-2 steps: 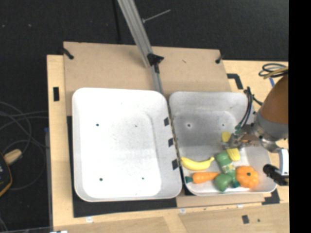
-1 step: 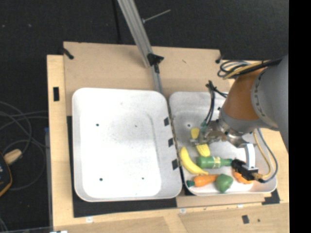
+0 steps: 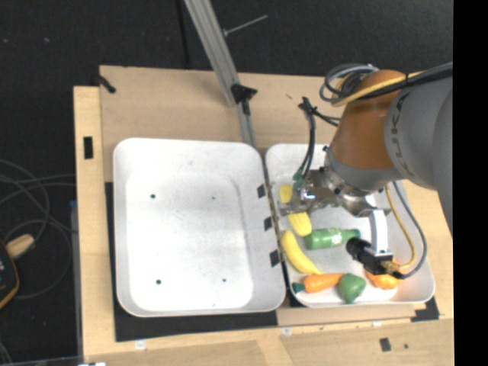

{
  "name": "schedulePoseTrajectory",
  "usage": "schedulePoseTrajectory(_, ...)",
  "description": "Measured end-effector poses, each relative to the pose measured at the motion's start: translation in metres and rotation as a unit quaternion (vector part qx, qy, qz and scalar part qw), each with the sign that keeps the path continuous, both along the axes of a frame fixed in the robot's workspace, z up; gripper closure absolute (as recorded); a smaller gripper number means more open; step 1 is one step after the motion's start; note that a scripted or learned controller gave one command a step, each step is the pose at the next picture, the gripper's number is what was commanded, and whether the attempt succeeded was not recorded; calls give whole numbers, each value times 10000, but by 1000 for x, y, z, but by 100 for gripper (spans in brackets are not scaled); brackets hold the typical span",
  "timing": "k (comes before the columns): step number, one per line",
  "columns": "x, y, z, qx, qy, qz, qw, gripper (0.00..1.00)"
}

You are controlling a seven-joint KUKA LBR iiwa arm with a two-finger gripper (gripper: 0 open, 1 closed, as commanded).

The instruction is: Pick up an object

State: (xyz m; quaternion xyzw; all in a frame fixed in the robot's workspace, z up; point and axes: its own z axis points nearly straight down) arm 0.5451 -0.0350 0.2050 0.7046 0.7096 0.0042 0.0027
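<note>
Grey arm (image 3: 419,120) with an orange band (image 3: 366,132) above the wrist comes in from the right and leans over the right bin (image 3: 415,290). Both bins sit side by side on the tan table (image 3: 168,101). The left bin (image 3: 191,227) is white with a few dark specks.

Camera view, single frame:
- End effector (image 3: 305,195) is low over the left half of the right bin, close to the wall shared with the left bin.
- Opening width: cannot tell, as the wrist body covers it from this angle. Whether it grips anything: cannot tell.
- Small yellow piece (image 3: 285,194) lies just left of the end effector, against the bin's left wall.
- Yellow corn cob (image 3: 299,223) lies just below the end effector. Contact is unclear.
- Green bottle (image 3: 326,239) lies on its side, just right of the corn cob.
- Banana (image 3: 297,255) lies along the left wall, below the corn cob.
- Carrot (image 3: 320,283) lies at the bin's near wall, with a green rounded piece (image 3: 351,287) just beside it on the right.
- Second orange piece (image 3: 383,282) lies further right and is partly hidden.

All candidate objects lie in the right bin, most of them in its lower left part.
</note>
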Motion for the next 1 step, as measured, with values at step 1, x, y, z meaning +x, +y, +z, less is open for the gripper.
schedulePoseTrajectory(1,-23,88,-4,-2,46,-6,10000,100)
